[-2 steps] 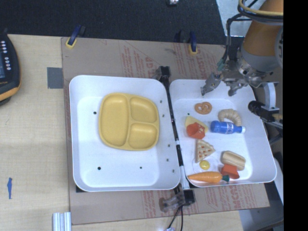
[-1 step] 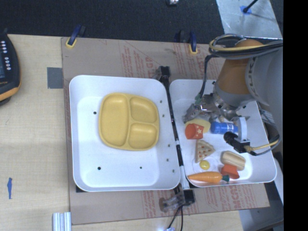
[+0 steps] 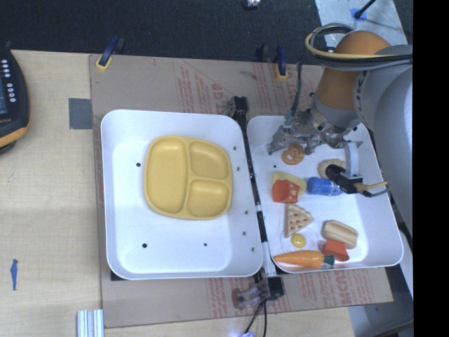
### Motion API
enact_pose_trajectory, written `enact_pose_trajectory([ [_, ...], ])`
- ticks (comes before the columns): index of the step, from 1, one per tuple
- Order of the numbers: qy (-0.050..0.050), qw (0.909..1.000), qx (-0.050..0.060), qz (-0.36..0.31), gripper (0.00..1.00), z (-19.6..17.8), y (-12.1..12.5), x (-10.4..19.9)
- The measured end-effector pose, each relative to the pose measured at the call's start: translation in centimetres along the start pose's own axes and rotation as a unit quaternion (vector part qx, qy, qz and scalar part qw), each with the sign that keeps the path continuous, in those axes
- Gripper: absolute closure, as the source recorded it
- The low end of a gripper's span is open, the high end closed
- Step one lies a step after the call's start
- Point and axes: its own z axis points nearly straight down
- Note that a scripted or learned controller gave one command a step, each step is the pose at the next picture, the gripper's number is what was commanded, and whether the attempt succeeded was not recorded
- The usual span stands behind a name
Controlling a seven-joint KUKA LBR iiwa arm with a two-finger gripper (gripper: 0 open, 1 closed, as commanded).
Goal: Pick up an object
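Yellow plastic makes up the divided plate (image 3: 188, 177), which lies alone in the left bin (image 3: 119, 188), while the toy food sits in the right bin (image 3: 382, 230): a pretzel (image 3: 293, 154), a blue bottle (image 3: 323, 187), a pizza slice (image 3: 297, 218), a hot dog (image 3: 340, 232) and a carrot (image 3: 302, 260). Over the right bin's far end, the gripper (image 3: 300, 137) hangs just above the pretzel, and whether its claw is open or closed I cannot tell.

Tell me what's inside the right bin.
Right bin: carrot, pizza slice, hot dog, blue bottle, red block, small ring. The gripper covers the far corner.
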Motion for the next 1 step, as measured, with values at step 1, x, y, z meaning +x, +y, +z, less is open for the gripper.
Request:
enact_pose_trajectory([
  [1, -0.001, 1.0000, 0.001, 0.003, 0.00, 0.00, -0.27, -3.78],
])
